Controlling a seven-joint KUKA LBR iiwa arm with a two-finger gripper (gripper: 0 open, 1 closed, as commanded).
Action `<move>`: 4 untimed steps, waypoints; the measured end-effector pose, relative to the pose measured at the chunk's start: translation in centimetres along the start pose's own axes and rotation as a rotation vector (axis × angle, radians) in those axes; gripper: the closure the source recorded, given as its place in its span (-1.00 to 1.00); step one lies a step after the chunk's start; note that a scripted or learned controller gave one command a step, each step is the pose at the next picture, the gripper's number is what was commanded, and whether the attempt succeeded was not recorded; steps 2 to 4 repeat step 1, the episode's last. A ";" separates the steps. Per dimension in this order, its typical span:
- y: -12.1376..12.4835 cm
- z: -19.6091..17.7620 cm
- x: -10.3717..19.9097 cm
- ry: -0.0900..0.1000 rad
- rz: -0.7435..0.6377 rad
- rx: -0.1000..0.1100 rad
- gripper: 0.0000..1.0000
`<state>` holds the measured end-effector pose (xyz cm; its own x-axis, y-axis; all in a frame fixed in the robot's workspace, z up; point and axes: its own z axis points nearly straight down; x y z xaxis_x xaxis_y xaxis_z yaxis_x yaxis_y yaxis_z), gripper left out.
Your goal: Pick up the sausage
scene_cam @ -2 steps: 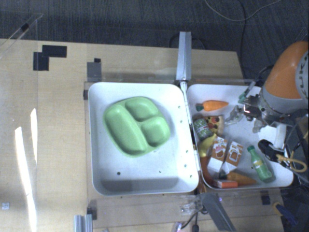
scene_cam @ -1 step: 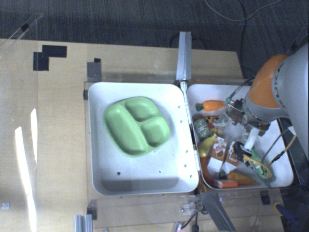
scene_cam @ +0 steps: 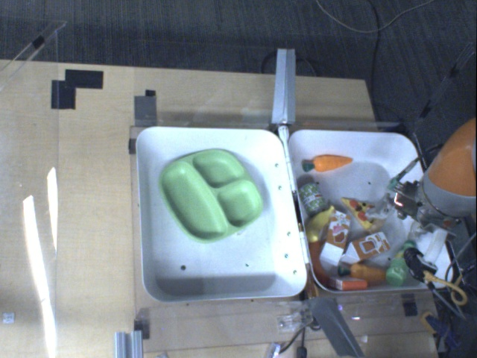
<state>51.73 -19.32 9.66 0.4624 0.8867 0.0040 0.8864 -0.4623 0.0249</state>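
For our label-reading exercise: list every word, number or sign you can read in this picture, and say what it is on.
None can be read.
Small packets in the right bin: printing too blurred.
Green can: label too small.
Green plate in the left bin: no text.

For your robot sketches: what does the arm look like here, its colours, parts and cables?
The arm at the right edge has a rounded orange band over grey metal. Below it are pale grey fittings, a small red light, and black and yellow cables.
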 end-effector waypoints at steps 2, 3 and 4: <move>1.9 0.2 9.9 0.006 -0.238 -0.001 -1.00; 1.9 0.2 9.9 0.006 -0.238 -0.001 -1.00; 1.9 0.2 9.9 0.006 -0.238 -0.001 -1.00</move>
